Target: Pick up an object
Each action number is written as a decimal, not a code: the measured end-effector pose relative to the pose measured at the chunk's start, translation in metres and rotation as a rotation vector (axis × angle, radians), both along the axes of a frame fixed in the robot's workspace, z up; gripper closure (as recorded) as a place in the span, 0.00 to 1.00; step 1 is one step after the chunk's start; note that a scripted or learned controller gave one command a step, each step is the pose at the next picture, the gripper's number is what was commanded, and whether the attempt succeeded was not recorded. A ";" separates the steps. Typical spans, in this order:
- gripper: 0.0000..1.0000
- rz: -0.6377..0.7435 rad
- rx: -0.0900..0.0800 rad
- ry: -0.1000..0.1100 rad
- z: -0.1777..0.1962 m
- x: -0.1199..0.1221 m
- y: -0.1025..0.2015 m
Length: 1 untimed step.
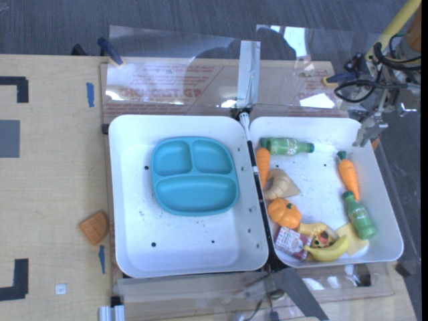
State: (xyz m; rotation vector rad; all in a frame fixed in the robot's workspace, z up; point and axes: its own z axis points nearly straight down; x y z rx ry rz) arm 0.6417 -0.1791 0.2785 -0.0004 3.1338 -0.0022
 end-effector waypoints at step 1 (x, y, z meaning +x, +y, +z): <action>0.00 -0.113 0.006 0.019 -0.172 0.022 -0.025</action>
